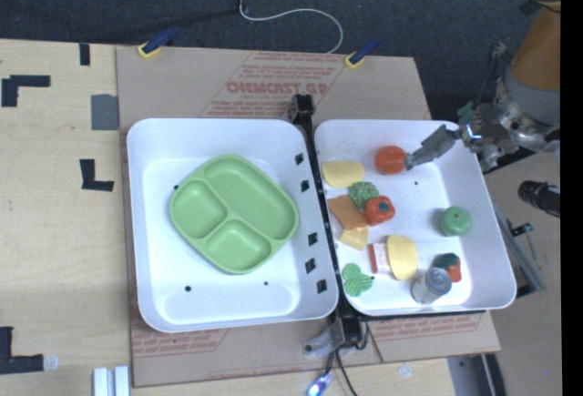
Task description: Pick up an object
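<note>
- The tool (424,151) reaches in low from the right over the right bin (492,230), its grey tip pointing down-left; whether it is spread or pressed together cannot be told.
- Just beside that tip, to its left, lies a red tomato-like ball (390,159) near the bin's far wall; contact between the two cannot be made out.
- Left of the ball sits a pale yellow piece (342,173).
- Below it are a green broccoli-like piece (362,192), a second red round piece (380,209) and an orange wedge (345,213), bunched together.
- A green ball (455,221) lies apart toward the right wall.
- Near the front are a yellow lemon-like piece (402,257), a small leafy green piece (354,278) and a grey can (430,285).
- The left bin (150,203) holds a green divided plate (234,213).
- Both bins rest on cardboard (264,85) on the tabletop (55,203).
</note>
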Action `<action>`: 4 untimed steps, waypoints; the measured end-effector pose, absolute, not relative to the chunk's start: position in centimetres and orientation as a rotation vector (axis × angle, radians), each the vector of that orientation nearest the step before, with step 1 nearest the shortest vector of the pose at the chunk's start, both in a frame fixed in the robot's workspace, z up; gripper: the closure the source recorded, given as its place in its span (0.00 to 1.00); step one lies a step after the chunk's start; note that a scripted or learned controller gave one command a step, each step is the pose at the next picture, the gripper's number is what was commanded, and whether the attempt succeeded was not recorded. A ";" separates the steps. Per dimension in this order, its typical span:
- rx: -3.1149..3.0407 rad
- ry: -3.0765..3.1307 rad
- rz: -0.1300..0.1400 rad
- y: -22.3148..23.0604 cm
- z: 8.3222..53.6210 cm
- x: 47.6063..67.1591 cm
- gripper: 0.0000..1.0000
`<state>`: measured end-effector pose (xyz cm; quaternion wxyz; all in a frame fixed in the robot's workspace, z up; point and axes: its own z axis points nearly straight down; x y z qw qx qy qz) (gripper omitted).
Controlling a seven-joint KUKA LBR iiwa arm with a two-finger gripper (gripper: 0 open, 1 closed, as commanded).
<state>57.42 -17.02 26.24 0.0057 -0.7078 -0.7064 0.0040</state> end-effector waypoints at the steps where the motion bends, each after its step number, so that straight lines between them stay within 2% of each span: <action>1: -2.219 -2.221 0.003 -17.0 26.9 57.6 0.00; 4: -2.216 -2.220 0.006 -16.7 11.3 56.4 0.00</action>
